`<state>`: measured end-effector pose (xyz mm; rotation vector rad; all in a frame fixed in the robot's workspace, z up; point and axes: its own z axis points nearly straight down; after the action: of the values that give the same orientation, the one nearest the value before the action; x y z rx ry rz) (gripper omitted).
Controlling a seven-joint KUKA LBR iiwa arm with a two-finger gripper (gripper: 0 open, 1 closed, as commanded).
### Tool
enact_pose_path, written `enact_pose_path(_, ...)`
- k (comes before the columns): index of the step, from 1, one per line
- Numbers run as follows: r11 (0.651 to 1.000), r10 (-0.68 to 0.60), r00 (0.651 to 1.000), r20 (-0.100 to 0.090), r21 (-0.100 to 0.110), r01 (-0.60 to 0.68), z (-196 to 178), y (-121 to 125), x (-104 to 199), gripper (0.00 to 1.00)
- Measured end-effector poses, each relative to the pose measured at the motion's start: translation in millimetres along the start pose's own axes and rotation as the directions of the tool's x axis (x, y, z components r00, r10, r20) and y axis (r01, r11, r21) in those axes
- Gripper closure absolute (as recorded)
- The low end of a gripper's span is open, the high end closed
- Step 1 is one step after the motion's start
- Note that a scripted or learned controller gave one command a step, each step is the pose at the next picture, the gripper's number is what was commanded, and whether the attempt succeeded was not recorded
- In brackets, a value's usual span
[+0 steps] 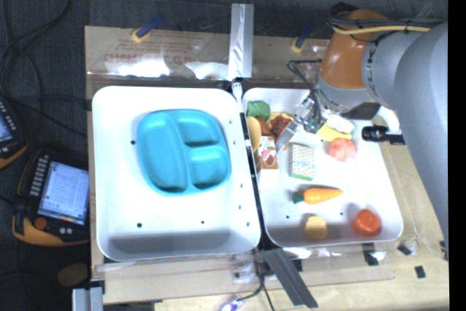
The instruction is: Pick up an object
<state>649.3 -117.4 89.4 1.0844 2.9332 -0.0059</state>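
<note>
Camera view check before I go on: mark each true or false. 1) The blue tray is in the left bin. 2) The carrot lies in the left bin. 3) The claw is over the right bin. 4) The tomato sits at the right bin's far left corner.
1) The blue tray is in the left bin: true.
2) The carrot lies in the left bin: false; it lies in the right bin.
3) The claw is over the right bin: true.
4) The tomato sits at the far left corner: false; it is near the front right corner.
</note>
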Motion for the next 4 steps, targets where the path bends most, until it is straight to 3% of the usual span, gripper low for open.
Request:
enact_pose_path(1,0.978,0.210,0.978,0.007,-0.002,-0.210,-3.8,-45.7,62.4,0.00)
enact_pose_path(2,0.978,0.208,0.978,0.007,-0.003,-0.208,-12.9,-43.5,63.0,1.00)
enact_pose_path(3,0.968,0.251,0.968,-0.013,0.007,-0.251,-95.7,-54.1,109.0,1.00)
enact_pose_path(4,0.965,0.264,0.965,-0.013,0.008,-0.264,-96.2,-89.7,140.0,1.00)
